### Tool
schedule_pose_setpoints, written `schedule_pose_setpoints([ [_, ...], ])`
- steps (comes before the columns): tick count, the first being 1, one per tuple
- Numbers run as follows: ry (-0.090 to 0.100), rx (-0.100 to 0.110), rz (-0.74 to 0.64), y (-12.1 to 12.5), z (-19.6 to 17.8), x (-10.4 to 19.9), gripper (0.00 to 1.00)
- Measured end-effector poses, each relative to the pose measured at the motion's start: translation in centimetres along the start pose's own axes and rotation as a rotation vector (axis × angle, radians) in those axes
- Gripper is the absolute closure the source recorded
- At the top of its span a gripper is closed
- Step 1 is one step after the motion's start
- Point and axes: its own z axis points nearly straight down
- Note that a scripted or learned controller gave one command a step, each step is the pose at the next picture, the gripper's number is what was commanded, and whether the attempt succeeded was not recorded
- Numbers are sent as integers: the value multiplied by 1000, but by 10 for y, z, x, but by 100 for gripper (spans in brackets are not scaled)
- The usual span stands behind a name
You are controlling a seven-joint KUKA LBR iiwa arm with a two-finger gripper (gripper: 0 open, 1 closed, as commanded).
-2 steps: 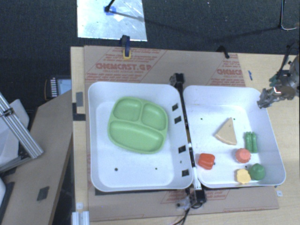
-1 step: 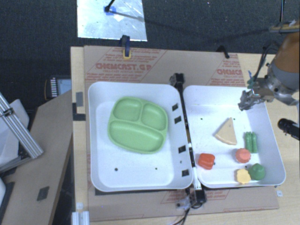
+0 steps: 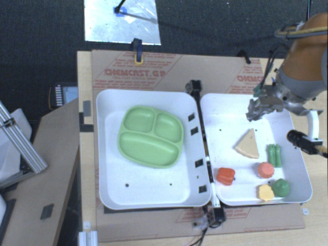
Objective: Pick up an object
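1. Nearest the camera and farthest from my gripper (image 3: 254, 110), a small yellow plastic lump (image 3: 265, 192) touches a round dark-green plastic piece (image 3: 281, 187) at the front corner of the right shallow white bin (image 3: 306, 188).
2. A little closer to me lie a red-orange plastic pepper-like toy (image 3: 225, 175), out toward the bin divider, and a round salmon-pink plastic ball (image 3: 265, 169).
3. Closer again, a pair of green plastic sticks (image 3: 274, 155) lies side by side just beyond the ball.
4. Nearest my gripper is a tan wedge of toy cheese (image 3: 248, 145), lying flat with clear floor around it. I judge it the best pick.
5. My gripper hangs over the bin's back part, apart from the wedge. It is dark and blurred, so I cannot tell whether it is spread or closed, and I can make out nothing held in it.
6. To do this well, I should centre over the wedge, straddle its narrow width, and descend straight.
7. Off to the side, the left shallow white bin (image 3: 154, 191) holds a light-green divided plastic plate (image 3: 151, 136).
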Motion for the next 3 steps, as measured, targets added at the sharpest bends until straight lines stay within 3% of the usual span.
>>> schedule_pose_setpoints([
  [3,0,0,-1,26,14,161,100],
])
